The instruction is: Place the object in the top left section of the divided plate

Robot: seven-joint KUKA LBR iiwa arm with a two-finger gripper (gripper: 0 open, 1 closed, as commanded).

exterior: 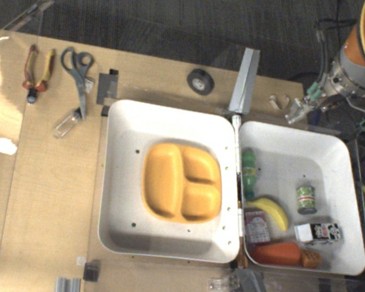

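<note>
**Op:** Over the far right corner of the worktop [46,178], above the right bin [351,196], I've got the hand [304,105] hanging clear of everything. The divided plate [183,180] lies in the left bin [115,186], all sections bare.

**Spotter:** Which object?

**Op:** The task doesn't say. The banana [272,211] lies mid-bin, touching the small packet [257,225]; the green bottle [248,172] hugs the left wall; the little can [306,197] stands apart. I'd take the can: room around it for both fingers, straight descent, then release low over the plate's top left section.

**Spotter:** Hand state?

**Op:** Nothing in it or touching it. Too small and cluttered to judge the spread, so I can't tell.
</note>
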